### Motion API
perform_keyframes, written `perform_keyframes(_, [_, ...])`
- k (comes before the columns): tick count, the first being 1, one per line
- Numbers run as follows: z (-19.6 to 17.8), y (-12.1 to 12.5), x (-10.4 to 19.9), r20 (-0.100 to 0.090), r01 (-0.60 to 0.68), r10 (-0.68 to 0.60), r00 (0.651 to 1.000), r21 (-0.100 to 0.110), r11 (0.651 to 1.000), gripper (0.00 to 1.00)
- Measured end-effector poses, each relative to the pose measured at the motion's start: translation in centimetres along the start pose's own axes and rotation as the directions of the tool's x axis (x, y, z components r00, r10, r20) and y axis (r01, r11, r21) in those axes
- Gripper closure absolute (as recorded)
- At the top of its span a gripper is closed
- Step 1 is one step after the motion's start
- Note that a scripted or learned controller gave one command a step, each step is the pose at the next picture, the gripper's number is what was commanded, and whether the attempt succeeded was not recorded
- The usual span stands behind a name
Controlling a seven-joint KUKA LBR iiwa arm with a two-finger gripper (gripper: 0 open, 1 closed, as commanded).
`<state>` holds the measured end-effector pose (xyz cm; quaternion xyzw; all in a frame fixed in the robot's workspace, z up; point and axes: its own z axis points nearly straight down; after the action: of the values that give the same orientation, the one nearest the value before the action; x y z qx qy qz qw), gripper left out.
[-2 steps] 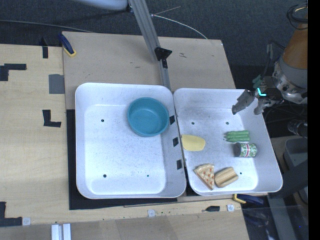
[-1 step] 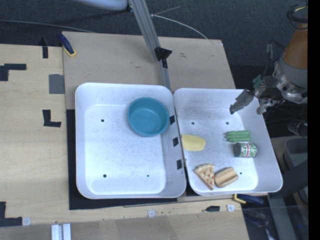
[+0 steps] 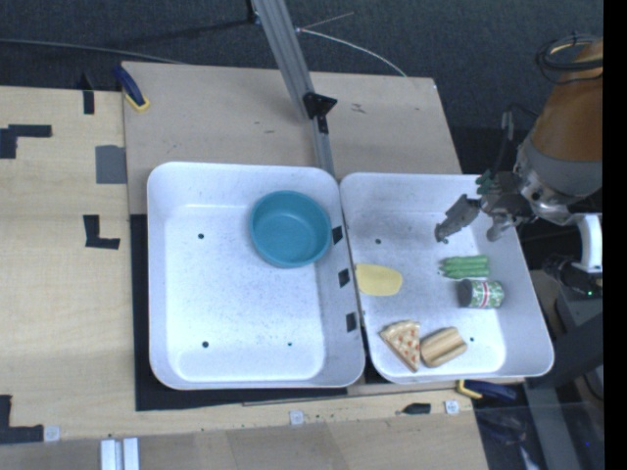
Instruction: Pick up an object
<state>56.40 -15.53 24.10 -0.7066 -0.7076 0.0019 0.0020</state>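
In the right bin (image 3: 392,204) lie a yellow flat piece (image 3: 378,280), a green bean bundle (image 3: 463,265), a small green-and-white can (image 3: 480,294) on its side, a pizza slice (image 3: 401,344) and a bread roll (image 3: 442,346). A blue bowl (image 3: 290,227) stands upright at the back of the left bin (image 3: 186,341). My gripper (image 3: 470,230) hangs over the right bin's back right part, just behind the green bundle. Its fingers are spread open with nothing between them.
A slanted metal pole (image 3: 294,62) runs from the top of the view down to the gap between the bins. The arm's orange band (image 3: 573,116) is at the right edge. The wooden bench (image 3: 59,262) surrounds both bins.
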Motion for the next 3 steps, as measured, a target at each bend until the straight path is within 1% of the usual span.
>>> perform_keyframes(1, [5.9,0.7,0.5,0.0,0.001,-0.001,1.0,0.002,1.0,0.0])
perform_keyframes(2, [12.0,0.1,-0.1,-0.001,-0.001,0.001,1.0,0.003,1.0,0.0])
perform_keyframes(3, [10.7,0.3,0.0,-0.001,0.001,-0.001,1.0,-0.002,1.0,1.0])
